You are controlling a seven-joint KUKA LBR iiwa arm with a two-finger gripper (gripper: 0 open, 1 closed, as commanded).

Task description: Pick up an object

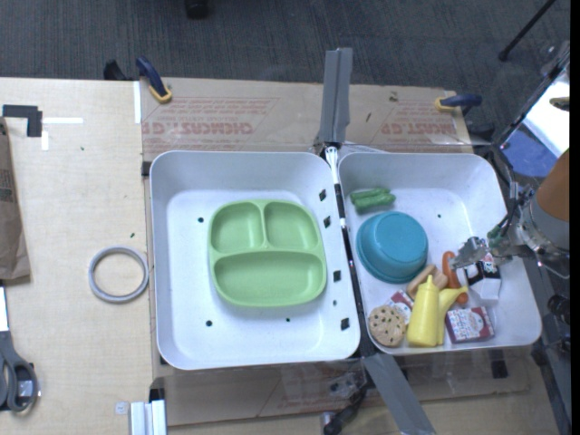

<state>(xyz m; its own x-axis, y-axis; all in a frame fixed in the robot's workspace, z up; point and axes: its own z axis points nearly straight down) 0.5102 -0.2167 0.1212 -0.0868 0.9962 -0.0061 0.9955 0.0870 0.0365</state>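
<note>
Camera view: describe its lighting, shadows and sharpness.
Camera view: even, soft light, no hard glare; faint shadow under the green plate and blue bowl; both sharp, while the gripper and small items near it are harder to resolve; top right corner washed out.

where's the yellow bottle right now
The yellow bottle lies in the right bin, near its front edge, between the cookie and a small red packet.
</note>
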